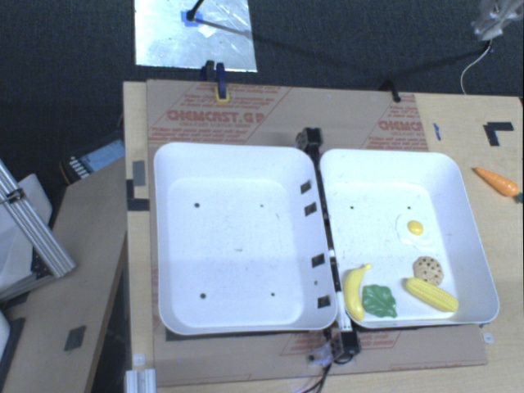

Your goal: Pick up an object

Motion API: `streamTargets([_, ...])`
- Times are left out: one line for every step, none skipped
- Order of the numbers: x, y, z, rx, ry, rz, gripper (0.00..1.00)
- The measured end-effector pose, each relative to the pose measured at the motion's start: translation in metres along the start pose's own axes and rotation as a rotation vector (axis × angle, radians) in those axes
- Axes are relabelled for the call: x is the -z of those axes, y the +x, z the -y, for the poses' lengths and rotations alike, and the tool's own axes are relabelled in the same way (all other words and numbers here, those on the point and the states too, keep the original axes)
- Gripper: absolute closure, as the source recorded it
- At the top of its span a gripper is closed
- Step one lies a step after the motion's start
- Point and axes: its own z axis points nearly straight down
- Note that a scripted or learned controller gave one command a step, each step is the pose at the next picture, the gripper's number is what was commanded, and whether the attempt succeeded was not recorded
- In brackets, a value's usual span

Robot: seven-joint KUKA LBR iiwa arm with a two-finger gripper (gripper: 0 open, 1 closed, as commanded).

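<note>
At two o'clock we see a pale, blurred shape (pixel 496 11), cut by the top and right edges; we cannot tell whether it is the gripper or how its fingers stand. At three o'clock the orange toy carrot (pixel 497 182) runs off the right edge. At nine o'clock the silvery aluminium rail (pixel 31 223) is cut by the left edge. The green leafy toy (pixel 379 300) hides part of the yellow toy banana (pixel 354 291).
</note>
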Motion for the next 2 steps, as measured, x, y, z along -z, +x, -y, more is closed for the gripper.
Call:
streamTargets([0.012, 0.000, 0.000, 0.004, -0.003, 0.001, 1.00])
streamTargets([-0.014, 0.206, 0.000, 0.013, 0.007, -0.007, 1.00])
